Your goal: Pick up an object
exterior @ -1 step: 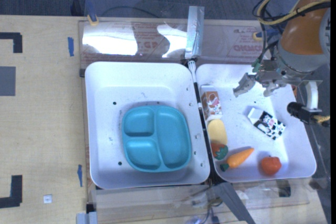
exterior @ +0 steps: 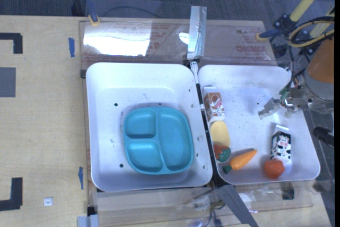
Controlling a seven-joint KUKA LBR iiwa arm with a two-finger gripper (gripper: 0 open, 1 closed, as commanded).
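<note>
Gripper (exterior: 272, 107) above right bin (exterior: 249, 82) (jaw state unclear), carrot (exterior: 243, 159), tomato (exterior: 274, 168), blue tray (exterior: 158, 139) in left bin (exterior: 106, 87)

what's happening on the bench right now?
The arm reaches in from the right, its gripper above the right bin, with nothing visibly between its fingers. The toys lie loose in that bin: a small carton and a yellow piece along the left wall, a carrot and a tomato near the front, and a cow-print carton below the gripper. The left bin holds a blue divided plate.
</note>
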